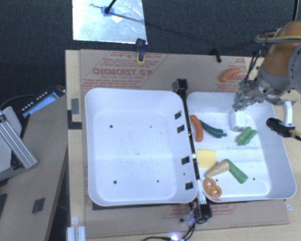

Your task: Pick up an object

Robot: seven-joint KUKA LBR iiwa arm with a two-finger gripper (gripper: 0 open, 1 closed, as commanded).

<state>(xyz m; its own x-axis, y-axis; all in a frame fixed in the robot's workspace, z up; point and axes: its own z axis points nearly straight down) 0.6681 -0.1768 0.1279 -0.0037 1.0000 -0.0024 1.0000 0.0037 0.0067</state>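
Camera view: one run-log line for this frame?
stage: approach | gripper: over right bin, far end, nothing seen held | nearest: green pieces | right bin also: carrot, yellow block, pretzel

Dark, almost black carpet-looking floor (30, 44) runs all around the setup. The bench (115, 64) is a pale wood board with red "CHEMCAST" lettering printed on it. There's a shiny silvery sheet (98, 14) lying on the floor up top, with a bit of blue tape (109, 11) on it. Off to the left sits an aluminium rail (7, 137) on a lower tan surface (40, 185).
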